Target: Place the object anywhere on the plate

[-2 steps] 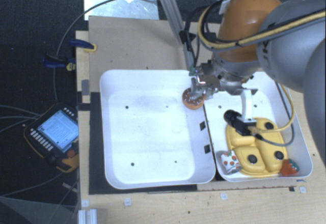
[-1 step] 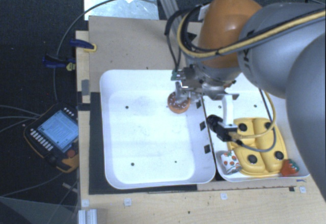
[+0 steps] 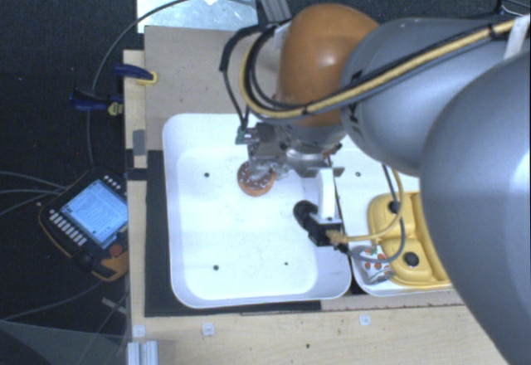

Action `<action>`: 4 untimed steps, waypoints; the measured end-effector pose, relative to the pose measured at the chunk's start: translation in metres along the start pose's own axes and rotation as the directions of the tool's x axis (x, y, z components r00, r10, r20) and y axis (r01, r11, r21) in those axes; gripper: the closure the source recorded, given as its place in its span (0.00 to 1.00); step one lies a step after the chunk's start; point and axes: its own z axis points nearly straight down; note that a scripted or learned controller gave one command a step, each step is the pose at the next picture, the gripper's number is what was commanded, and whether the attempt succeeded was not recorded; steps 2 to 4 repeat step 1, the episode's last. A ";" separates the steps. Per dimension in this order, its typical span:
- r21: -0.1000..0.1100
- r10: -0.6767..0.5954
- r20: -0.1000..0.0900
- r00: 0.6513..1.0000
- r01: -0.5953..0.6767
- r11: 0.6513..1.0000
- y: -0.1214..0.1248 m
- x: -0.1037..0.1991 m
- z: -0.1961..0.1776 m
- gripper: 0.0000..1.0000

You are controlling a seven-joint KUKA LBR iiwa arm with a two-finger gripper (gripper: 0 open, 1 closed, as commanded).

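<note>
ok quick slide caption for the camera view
KUKA arm's gripper poised over a small brown object in the left white bin.

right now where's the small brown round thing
In the camera view the small brown round thing lies in the left white bin, toward its upper middle, directly under the gripper. The yellow plate sits in the right bin.

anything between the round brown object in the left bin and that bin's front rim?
Nothing there. In the camera view, bare white floor runs from the small round brown object to the front rim of the left shallow white bin, apart from small dark dots.
</note>
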 end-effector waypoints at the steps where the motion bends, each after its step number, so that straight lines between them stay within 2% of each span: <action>1: -0.001 0.006 0.002 1.000 -0.006 1.000 0.001 -0.003 0.000 0.00; 4: -0.001 0.006 0.002 1.000 -0.006 1.000 0.001 -0.003 0.000 0.00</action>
